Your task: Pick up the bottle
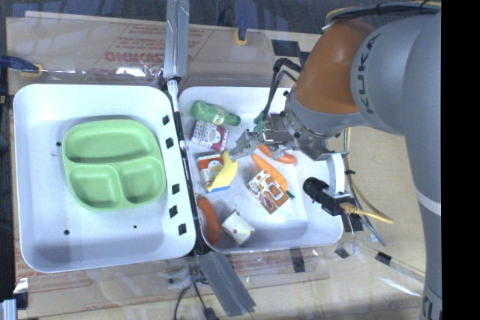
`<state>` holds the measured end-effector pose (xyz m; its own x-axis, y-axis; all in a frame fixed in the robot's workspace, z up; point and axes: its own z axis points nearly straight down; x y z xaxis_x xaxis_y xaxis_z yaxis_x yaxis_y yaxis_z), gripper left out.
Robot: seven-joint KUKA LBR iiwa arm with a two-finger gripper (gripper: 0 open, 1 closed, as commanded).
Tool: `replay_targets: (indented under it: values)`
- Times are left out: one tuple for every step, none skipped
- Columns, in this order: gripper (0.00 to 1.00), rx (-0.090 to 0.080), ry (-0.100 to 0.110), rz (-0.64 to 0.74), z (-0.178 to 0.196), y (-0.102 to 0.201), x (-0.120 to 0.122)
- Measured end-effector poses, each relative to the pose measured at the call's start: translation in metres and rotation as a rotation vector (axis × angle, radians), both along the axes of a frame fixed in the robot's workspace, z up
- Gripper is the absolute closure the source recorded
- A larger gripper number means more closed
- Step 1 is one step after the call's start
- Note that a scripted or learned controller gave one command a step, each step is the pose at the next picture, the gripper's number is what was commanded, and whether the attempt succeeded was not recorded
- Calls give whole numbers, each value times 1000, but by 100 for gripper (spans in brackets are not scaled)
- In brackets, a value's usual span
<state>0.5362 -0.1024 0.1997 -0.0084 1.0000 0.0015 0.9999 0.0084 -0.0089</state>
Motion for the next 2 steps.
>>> replay_targets:
  values:
    - [0,0,-5,82,-97,3,-16]
    - [0,-2,-17,46,-104,8,67]
